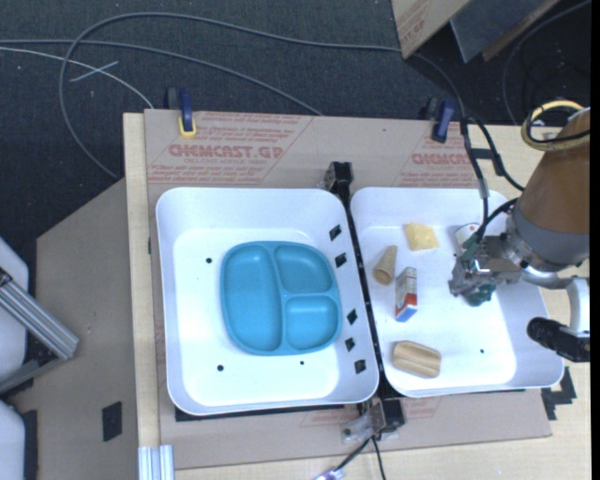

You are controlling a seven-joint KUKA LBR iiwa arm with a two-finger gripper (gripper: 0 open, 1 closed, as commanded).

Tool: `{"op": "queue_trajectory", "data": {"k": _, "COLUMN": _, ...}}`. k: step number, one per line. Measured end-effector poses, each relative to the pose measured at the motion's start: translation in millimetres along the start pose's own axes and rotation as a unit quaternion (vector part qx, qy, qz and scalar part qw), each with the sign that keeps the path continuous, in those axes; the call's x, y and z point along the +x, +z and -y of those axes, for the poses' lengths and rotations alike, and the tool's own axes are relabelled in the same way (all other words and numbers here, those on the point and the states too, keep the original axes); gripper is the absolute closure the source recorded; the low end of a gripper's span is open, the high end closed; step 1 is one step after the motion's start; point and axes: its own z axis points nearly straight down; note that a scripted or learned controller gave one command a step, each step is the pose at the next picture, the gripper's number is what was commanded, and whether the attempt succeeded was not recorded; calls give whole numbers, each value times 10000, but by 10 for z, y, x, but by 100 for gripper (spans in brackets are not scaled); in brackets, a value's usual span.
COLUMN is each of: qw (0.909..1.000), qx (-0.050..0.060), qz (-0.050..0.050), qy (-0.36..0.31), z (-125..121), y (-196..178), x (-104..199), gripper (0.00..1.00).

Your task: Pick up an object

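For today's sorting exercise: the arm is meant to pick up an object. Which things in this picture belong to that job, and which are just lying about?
Belonging to the job:
gripper, over the right bin
yellow block
cork-like cylinder
small red and white carton
tan bread-like roll

Just lying about:
blue divided plate in the left bin
blue clamps
cables
cardboard box

Glossy blue plastic plate (279,297), smooth white bins (178,281) (probably plastic), matt cardboard-like bench (234,141)
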Motion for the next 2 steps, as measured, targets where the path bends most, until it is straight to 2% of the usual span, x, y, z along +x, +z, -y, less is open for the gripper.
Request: {"op": "queue_trajectory", "data": {"k": 2, "qw": 10000, "qx": 5, "qz": 1, "qy": 17, "z": -206, "y": -222, "x": 1118, "gripper": 100}}
